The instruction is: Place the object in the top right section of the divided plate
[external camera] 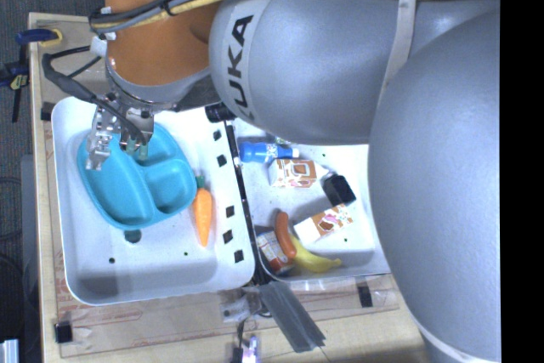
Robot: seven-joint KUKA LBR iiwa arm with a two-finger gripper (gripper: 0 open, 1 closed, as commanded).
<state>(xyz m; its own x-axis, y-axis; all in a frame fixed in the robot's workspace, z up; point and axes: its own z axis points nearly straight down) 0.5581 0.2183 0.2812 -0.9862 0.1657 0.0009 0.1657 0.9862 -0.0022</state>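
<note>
A blue divided plate lies tilted in the left bin. My gripper hangs over the plate's upper left part, close to its surface. Its two fingers stand apart, one at the plate's left rim and one further right, so it looks open. A small greenish thing shows at the right fingertip, over the plate's upper section; I cannot tell whether it rests on the plate or touches the finger. The orange wrist band sits directly above the gripper.
An orange carrot lies just right of the plate, near the wall between the bins. The right bin holds a blue bottle, two small cartons, a black item, a banana and a reddish sausage. The arm covers the upper right.
</note>
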